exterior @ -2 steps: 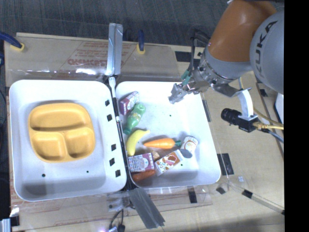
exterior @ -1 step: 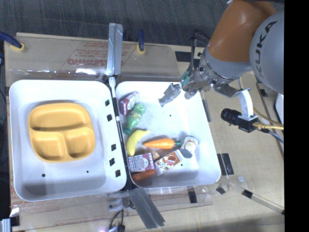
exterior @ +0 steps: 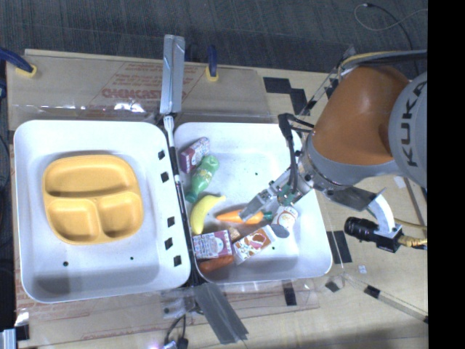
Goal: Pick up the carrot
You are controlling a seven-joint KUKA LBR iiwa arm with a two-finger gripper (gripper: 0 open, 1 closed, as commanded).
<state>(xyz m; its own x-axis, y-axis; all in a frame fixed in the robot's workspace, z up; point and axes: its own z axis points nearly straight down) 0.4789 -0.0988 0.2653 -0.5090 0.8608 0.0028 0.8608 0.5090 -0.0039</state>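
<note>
right of the frame, white bin: gripper low at carrot, to grab it; claw state unclear.

Orange carrot, yellow banana, green bottle, yellow tray, white bins

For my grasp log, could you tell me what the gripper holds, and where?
It cannot be told: the gripper sits over the carrot, its right end hidden.
</note>
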